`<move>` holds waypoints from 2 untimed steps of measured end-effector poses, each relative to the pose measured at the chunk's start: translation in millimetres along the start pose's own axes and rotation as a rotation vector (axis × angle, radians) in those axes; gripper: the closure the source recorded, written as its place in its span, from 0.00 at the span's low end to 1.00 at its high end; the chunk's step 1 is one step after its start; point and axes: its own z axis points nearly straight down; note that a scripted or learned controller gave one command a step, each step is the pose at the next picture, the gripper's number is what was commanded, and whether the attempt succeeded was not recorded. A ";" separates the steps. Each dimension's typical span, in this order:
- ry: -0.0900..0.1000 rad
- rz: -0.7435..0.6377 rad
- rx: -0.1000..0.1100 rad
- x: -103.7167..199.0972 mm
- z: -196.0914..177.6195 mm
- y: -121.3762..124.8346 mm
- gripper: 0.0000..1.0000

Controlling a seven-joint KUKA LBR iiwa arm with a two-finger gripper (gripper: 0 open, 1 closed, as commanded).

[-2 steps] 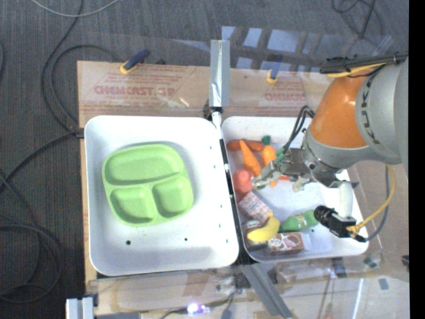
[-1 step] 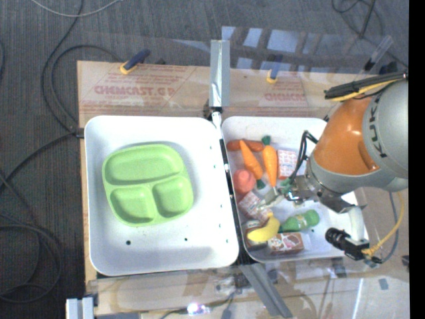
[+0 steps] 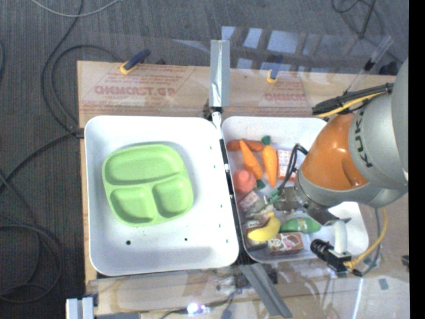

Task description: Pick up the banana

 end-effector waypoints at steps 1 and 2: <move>-0.008 -0.367 -0.006 -3.4 2.2 -1.0 0.00; 0.001 -0.574 0.016 -45.7 -16.2 7.8 0.00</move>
